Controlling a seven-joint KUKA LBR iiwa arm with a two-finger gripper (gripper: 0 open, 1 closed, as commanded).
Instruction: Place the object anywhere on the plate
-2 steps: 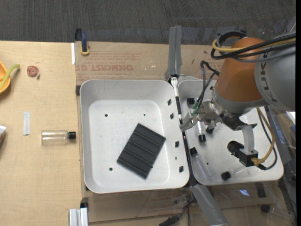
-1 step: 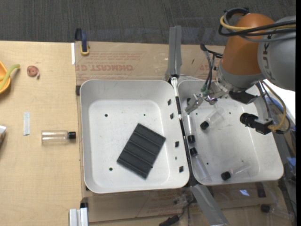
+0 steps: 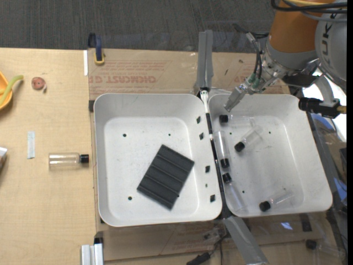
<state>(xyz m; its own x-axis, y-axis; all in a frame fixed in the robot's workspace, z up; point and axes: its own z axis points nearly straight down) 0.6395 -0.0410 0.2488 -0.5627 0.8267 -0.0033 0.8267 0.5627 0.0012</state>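
Overhead, gripper (image 3: 234,99), fingers apparently pressed together & empty, hangs just beyond nearest vial (image 3: 223,118); plate (image 3: 165,176) in left bin (image 3: 105,148).

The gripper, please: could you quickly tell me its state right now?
Gripper: over the right bin's far left corner; open or closed cannot be told.

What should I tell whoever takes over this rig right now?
Gripper: at the far left corner of the right bin, above it, with nothing seen between its fingers.
Dark ribbed plate: lies flat in the left bin, nothing on it.
Clear vials with black caps: several in the right bin, one mid-bin, one at the near edge, more along the left wall.
Done: nothing placed yet.
Left: grasp one vial, carry it to the left bin, set it on the plate.
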